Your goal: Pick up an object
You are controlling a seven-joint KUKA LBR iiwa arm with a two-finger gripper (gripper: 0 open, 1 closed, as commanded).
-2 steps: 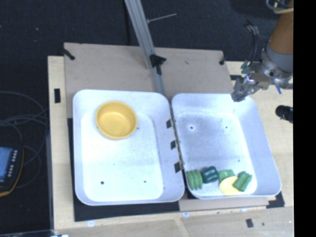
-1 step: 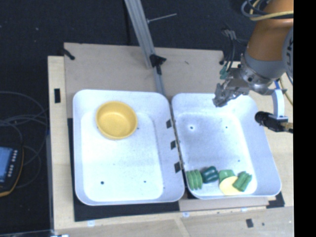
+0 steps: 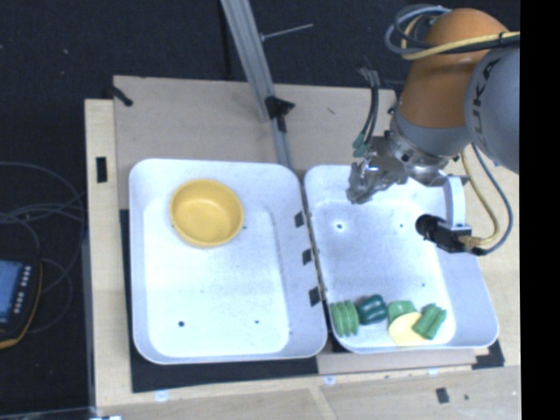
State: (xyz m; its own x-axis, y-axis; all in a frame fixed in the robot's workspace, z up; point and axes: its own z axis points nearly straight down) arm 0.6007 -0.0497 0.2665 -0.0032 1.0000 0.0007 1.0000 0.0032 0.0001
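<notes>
My gripper (image 3: 360, 189) hangs over the far left part of the right bin (image 3: 385, 234), well above the floor of the bin. Nothing shows between its fingers. A cluster of small objects lies along the near edge of the right bin: a ribbed green piece (image 3: 344, 316), a dark green piece (image 3: 372, 308), a light green piece (image 3: 401, 308), a yellow piece (image 3: 403, 329) and another green piece (image 3: 430, 321). A yellow bowl (image 3: 206, 212) sits in the far left part of the left bin (image 3: 219, 322).
A grey metal post (image 3: 254, 59) slants up from between the bins at the back. A black cable fitting (image 3: 437, 231) hangs off the arm over the right bin. A handheld pendant (image 3: 16, 296) lies at the far left off the bench.
</notes>
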